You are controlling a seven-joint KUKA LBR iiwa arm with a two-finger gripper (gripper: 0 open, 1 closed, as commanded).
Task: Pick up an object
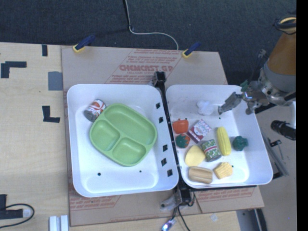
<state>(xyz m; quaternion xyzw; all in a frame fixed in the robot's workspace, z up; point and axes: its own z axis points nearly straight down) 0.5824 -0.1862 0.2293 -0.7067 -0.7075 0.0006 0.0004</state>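
My gripper point(236, 109) hangs above the far right part of the right bin point(260, 174), open, with nothing between its fingers. Below and to its left in that bin lie a white crumpled item point(205, 107), a red tomato point(180, 125), a red-and-white packet point(199, 129), a corn cob point(223, 140), a small can point(210, 149), a green broccoli piece point(239, 142), a yellow fruit point(194, 155), a bread roll point(200, 174) and a yellow wedge point(223, 169). The corn cob lies closest beneath the gripper.
The left bin point(77, 167) holds a green divided plate point(123, 134) and a tipped can point(95, 109). A dark divider point(166, 129) runs between the bins. The orange-banded arm point(284, 57) comes in from the right. A cable point(144, 32) crosses behind the bins.
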